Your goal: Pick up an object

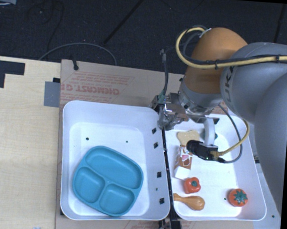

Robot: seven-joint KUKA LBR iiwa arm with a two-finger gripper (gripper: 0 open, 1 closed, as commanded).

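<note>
The right bin (258, 171) holds several small items. A pale bread-like slice (186, 137) lies near its upper left. Below that stands a small brown and white carton (184, 160). Further down are a red tomato (192, 185), a tan drumstick (190, 202) and an orange tomato-like toy (237, 197). My gripper (168, 117) hangs over the upper left corner of the right bin, close to the wall between the bins and just up-left of the bread slice. I see nothing held in it.
In the left bin (78, 116) lies a blue divided plate (108, 180). The grey arm with its orange band (216, 48) covers the right bin's upper right part. A black cable plug (203, 150) and yellow hose hang beside the carton.
</note>
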